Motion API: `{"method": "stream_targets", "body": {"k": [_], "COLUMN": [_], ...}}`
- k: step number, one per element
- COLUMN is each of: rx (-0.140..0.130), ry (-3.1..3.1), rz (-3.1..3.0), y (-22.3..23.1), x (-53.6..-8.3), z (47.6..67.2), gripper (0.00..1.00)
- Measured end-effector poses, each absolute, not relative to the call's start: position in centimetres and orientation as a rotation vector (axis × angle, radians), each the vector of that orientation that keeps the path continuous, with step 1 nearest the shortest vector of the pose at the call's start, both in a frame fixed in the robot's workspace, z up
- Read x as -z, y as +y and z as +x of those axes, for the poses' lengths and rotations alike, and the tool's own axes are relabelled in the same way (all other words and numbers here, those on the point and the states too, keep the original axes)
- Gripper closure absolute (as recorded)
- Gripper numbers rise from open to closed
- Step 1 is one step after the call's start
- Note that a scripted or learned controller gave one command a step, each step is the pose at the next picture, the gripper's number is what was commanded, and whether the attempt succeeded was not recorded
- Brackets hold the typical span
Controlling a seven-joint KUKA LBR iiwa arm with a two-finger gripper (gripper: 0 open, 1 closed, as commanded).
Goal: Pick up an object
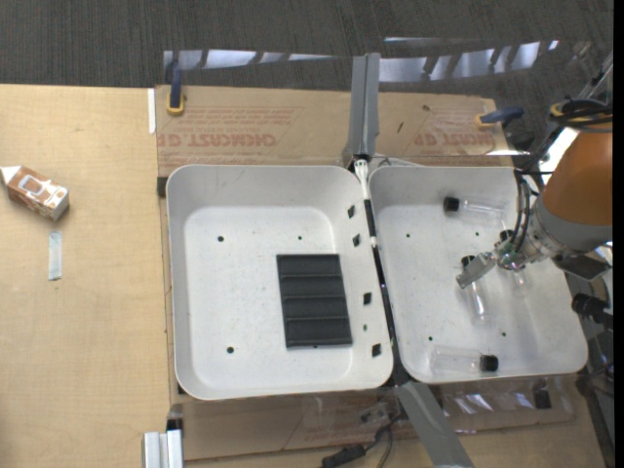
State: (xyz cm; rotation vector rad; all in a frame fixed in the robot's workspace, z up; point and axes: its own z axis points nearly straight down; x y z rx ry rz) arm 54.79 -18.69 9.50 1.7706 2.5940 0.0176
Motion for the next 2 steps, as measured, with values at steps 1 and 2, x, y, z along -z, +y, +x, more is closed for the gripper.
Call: {"method": "stream_targets", "body": {"k": [1, 2], "rx": [-0.007, 0.001], "ry": [2.587, 2.609], "rz": [1.777, 1.748], "y": [-19.1, -13.7], "x": [-10.3, -19.2], "z": [54.6, 56.2], "gripper": [1.0, 1.0]}}
